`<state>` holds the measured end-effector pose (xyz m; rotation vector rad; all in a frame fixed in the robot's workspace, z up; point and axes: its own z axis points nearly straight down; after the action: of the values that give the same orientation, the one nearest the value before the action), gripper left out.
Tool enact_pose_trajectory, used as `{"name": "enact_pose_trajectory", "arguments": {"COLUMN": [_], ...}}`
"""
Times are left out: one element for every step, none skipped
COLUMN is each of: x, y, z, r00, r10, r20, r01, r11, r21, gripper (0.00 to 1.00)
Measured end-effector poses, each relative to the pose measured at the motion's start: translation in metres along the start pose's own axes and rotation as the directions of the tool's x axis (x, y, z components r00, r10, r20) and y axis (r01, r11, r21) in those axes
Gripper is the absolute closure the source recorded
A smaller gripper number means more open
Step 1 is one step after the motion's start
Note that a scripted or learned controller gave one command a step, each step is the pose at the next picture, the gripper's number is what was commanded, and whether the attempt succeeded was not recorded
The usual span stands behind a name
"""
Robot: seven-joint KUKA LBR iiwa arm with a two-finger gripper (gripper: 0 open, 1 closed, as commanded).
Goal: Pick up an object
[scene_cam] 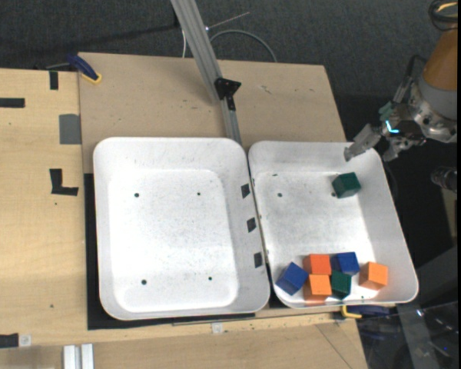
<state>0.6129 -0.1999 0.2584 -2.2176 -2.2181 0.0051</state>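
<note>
In the right bin [292,167] a dark green cube [346,184] lies alone near the far right corner. Along the bin's near edge sits a cluster of cubes: a blue one [292,277], an orange one [318,264], another blue one [346,262], an orange one [319,285], a green one [340,284] and an orange one [375,274]. My gripper [376,143] hovers over the bin's far right rim, up and to the right of the lone green cube. It is open, with nothing between its fingers.
The left bin [107,206] lies beside the right one, and their rims meet in the middle. A slanted metal bar [203,44] crosses the bench behind the bins. A blue and yellow clamp [84,66] sits at the bench's far left corner.
</note>
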Motion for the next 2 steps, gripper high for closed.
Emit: {"name": "enact_pose_trajectory", "arguments": {"x": [0.000, -0.002], "y": [0.001, -0.010], "z": [-0.003, 0.048], "r00": [1.000, 1.000], "r10": [-0.001, 0.000], "r20": [0.003, 0.002], "r01": [0.001, 0.000], "r11": [1.000, 1.000], "r21": [-0.005, 0.001], "gripper": [0.00, 0.00]}}
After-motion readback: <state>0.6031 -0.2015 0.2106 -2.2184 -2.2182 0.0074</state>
